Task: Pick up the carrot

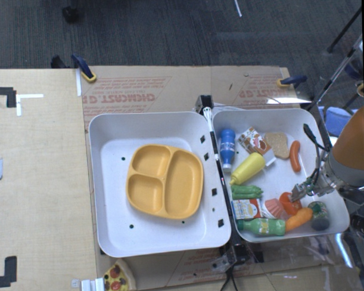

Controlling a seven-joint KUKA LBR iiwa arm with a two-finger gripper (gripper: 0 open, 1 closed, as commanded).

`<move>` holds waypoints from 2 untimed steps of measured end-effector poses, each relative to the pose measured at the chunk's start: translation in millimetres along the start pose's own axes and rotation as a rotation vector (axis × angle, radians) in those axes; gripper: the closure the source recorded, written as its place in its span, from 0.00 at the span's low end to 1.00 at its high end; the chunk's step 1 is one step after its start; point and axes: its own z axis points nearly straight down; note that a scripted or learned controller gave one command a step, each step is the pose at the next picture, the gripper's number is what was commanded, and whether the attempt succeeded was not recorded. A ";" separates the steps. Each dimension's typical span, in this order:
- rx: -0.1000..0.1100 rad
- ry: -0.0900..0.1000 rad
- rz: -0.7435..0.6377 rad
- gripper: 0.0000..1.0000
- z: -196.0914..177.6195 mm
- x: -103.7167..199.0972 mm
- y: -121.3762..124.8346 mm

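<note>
The carrot [300,218] is seen lying in the right bin [261,115], near its front right corner, just right of the green bottle [262,227] & touching it. The pincer [300,192] is held low just above & behind the carrot, beside a red pepper [286,202]. Whether the pincer is wide or narrow can't be told. A yellow plate [165,180] is set in the left bin [106,192].
</note>
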 end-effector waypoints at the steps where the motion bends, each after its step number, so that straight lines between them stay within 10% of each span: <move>1: 0.000 -0.001 0.000 0.00 -0.3 -0.6 -0.2; 2: -0.001 -0.005 -0.464 0.00 18.9 -11.5 -3.1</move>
